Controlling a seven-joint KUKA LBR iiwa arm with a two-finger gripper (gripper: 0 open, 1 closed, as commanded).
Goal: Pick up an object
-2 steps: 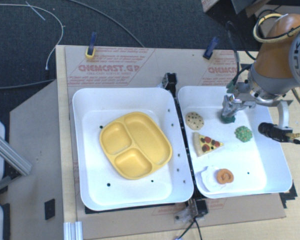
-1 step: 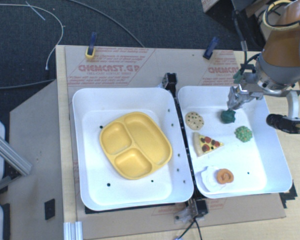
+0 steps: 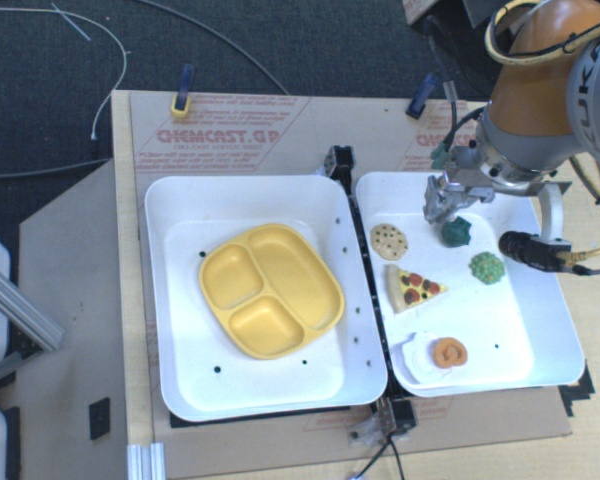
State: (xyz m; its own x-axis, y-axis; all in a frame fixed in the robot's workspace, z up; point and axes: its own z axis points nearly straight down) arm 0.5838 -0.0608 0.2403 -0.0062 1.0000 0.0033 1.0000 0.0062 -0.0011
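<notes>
Fingers' state I cannot tell; the gripper (image 3: 442,208) hangs just beside the dark green toy (image 3: 457,232). Nothing lifted yet; the pick remains.

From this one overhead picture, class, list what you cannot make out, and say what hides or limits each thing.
- Gripper fingers: open or shut is unclear; the wrist above covers them.
- Dark green object: too small and dim to name; whether the gripper touches it is unclear.
- Arm: upper part cut off by the top and right edges.
- Right bin: far rim partly hidden behind the arm.
</notes>
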